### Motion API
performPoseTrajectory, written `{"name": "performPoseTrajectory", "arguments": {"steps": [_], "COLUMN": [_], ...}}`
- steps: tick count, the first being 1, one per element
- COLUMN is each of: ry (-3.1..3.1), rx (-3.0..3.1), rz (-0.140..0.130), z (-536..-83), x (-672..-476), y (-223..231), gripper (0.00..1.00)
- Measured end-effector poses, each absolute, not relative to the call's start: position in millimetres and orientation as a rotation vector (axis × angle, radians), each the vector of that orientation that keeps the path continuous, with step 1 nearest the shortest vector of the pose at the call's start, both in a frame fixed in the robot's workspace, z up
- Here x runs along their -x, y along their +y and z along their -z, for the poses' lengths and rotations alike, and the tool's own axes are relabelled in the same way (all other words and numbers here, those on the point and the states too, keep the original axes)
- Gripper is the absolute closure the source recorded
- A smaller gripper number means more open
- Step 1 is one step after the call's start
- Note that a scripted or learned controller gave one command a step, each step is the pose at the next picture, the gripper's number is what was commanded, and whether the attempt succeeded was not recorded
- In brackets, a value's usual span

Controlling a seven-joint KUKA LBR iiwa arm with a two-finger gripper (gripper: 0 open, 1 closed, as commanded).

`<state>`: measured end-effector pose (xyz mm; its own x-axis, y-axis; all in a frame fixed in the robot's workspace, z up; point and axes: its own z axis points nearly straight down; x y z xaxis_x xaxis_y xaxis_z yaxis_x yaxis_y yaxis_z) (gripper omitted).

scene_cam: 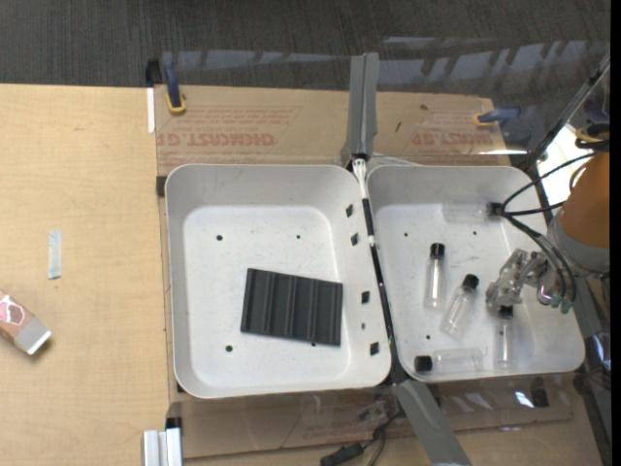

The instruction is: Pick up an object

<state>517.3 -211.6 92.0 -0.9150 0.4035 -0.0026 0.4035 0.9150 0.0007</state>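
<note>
Several clear vials with black caps lie in the right bin (543, 187): one upright in the image (435, 278), one tilted (456, 309), one along the front wall (452, 360), and one (503, 343) just below my gripper. My gripper (505, 297) hangs low over the right side of this bin, right above that last vial's cap. Nothing visibly sits in its grasp. A black ribbed slab (292, 307) lies flat in the left bin (194, 260).
Another clear vial (464, 212) rests near the right bin's back wall. Black cables (519, 202) run from that wall to the arm's orange band (590, 212). On the wooden bench to the left lie a small grey strip (53, 255) and a red-white packet (21, 324).
</note>
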Motion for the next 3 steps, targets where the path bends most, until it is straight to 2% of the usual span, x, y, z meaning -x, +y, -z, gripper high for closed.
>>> {"name": "performPoseTrajectory", "arguments": {"steps": [1,2,3], "ry": [3.135,3.138,3.133], "rx": [-0.124,-0.013,-0.019], "rz": [0.000,-0.001,-0.003], "z": [-132,-92,-101], "x": [-526.1,-547.8,-549.1], "y": [-222,-221,-221], "gripper": [0.00,0.00,1.00]}}
